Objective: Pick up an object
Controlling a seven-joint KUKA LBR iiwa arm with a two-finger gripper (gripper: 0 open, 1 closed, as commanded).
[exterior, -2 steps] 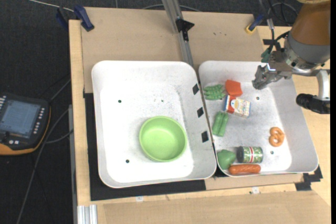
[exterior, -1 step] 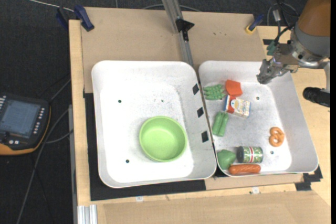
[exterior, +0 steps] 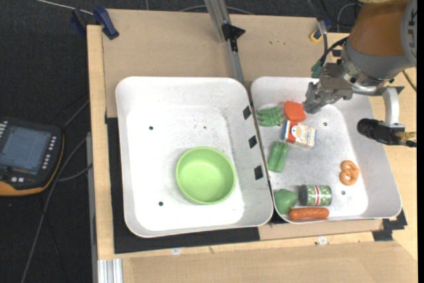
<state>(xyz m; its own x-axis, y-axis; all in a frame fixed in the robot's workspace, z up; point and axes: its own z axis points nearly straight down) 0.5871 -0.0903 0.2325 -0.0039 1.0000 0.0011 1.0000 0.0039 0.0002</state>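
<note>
My gripper [exterior: 314, 103] hangs over the back of the right bin [exterior: 371, 162], just right of an orange-red block [exterior: 294, 110]. Below that block lies a small white carton [exterior: 300, 135]. A dark green leafy toy [exterior: 269, 116] rests at the bin's back left, and a green pickle-like piece [exterior: 277, 156] lies along the left wall. A pretzel [exterior: 348, 172] sits on the right side. At the front are a green can [exterior: 315, 195], a green pepper-like toy [exterior: 285, 199] and an orange-red sausage [exterior: 309, 213]. Nothing shows between the gripper's fingers.
The left bin [exterior: 142, 116] holds a light green bowl [exterior: 205, 175]. A metal pole [exterior: 215, 3] rises from the bench behind the divider between the bins. A teach pendant [exterior: 26, 156] lies off the bench at the left.
</note>
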